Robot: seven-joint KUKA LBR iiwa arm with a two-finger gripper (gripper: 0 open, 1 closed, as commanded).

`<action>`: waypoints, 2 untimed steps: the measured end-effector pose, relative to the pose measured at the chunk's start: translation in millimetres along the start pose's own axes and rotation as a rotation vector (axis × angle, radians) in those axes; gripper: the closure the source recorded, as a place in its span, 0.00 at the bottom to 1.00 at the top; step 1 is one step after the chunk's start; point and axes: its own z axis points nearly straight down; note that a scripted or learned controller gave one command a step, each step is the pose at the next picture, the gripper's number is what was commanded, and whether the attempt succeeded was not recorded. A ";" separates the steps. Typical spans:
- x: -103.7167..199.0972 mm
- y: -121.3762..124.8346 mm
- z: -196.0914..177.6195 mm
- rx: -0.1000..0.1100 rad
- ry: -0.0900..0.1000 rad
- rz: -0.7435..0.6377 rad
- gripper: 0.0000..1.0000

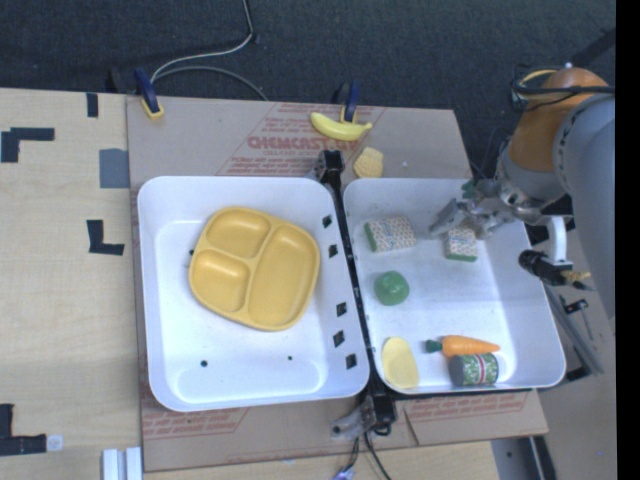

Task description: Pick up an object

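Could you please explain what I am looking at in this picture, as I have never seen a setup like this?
This is one photo from a fixed camera above a workbench, looking down at a slant. The grey machine with an orange band at the right is a robot arm; its tip carries a two-finger pincer for picking things up.

On the bench stand two shallow white bins. The left bin holds a yellow divided plate. The right bin holds a patterned sponge block, a green ball, a toy carrot, a small can, a pale yellow piece and a small block just under the pincer. A toy banana lies behind the bins.

I cannot tell whether the pincer holds anything.
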 end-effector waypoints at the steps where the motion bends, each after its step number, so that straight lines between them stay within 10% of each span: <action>1: 0.1 0.3 -9.8 -0.001 -0.002 -0.002 1.00; 2: 57.8 16.0 -64.5 0.001 0.004 -0.002 1.00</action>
